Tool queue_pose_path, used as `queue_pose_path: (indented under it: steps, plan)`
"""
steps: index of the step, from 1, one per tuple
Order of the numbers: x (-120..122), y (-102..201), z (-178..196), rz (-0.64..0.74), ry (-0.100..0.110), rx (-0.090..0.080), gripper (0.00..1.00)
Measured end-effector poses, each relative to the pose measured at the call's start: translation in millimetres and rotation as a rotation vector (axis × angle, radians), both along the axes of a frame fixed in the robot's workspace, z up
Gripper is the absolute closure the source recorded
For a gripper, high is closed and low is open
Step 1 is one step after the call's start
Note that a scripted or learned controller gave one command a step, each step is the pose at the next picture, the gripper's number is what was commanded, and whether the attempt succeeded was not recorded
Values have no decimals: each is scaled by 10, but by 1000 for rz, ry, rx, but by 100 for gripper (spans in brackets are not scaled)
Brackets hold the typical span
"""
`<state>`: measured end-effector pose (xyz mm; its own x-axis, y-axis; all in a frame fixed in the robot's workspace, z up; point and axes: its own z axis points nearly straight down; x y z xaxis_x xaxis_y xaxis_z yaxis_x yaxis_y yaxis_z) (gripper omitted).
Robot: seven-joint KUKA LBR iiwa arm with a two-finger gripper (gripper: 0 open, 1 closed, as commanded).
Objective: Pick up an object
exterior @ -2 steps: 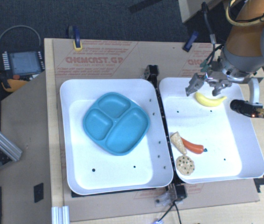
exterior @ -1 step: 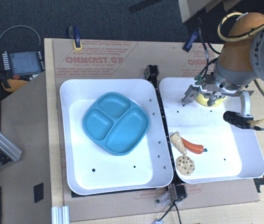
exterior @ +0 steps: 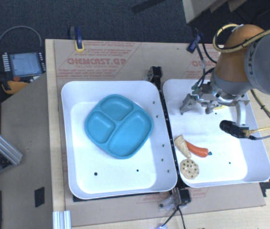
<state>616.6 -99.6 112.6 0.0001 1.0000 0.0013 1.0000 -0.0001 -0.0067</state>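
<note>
Right bin (exterior: 249, 173): carrot (exterior: 197, 150), bread (exterior: 182, 146) and cracker (exterior: 189, 168) clustered at its near-left corner. Pincer (exterior: 199, 104) above bin's far-left part, fingers spread, grasping nothing. Left bin (exterior: 77, 175): blue tray (exterior: 119, 126). Arm partly cut off.

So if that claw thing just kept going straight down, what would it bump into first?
Probably the bare white floor of the right bin. The gripper hangs over its upper part, apart from the carrot and cracker nearer the front, though depth is hard to judge.

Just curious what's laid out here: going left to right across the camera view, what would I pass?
Small screen device → blue divided plate → round cracker → gripper → orange band of the arm.
</note>
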Motion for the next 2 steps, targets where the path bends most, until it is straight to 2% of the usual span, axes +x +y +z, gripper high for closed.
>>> queue_pose_path:
  steps: [1, 2]
  plan:
    - [-8, 7, -299, 0, -1, 0, 0]
    - [6, 6, -172, -1, -6, -1, 100]
